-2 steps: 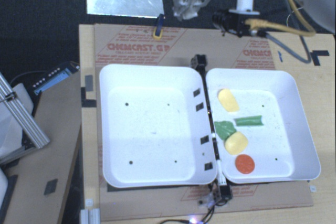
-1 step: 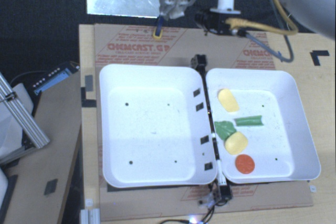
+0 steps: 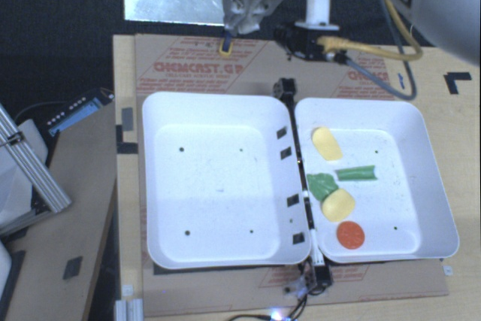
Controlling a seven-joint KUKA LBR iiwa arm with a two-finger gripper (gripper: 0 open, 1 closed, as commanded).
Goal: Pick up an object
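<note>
The red disc [image 3: 350, 235] lies nearest the camera, flat in the front part of the right bin [image 3: 432, 162], close to the front wall. Just behind it sits a yellow piece [image 3: 337, 204], which touches a green lump [image 3: 321, 184] on its rear-left side. A green bar [image 3: 355, 174] lies just right of the lump, its long axis running left to right across the bin. A second yellow piece [image 3: 326, 143] lies apart from the cluster, toward the rear, its long axis running roughly front to back with a slight slant. All five things crowd the left half of the right bin, near the central divider [image 3: 301, 177]; the right half is bare floor. The left bin [image 3: 161, 162] is bare floor as well. The tool [image 3: 242, 22] hangs high at the rear of the scene, above the cardboard sheet [image 3: 195, 64] on the counter [image 3: 75, 237], behind the left bin. Its fingertips appear to converge to a narrow point, with nothing between them. Every candidate thus lies forward and to the right of the tool. In judgement, the rear yellow piece is the nearest and least obstructed target; the divider limits finger room on its left, while open floor lies to its right.
</note>
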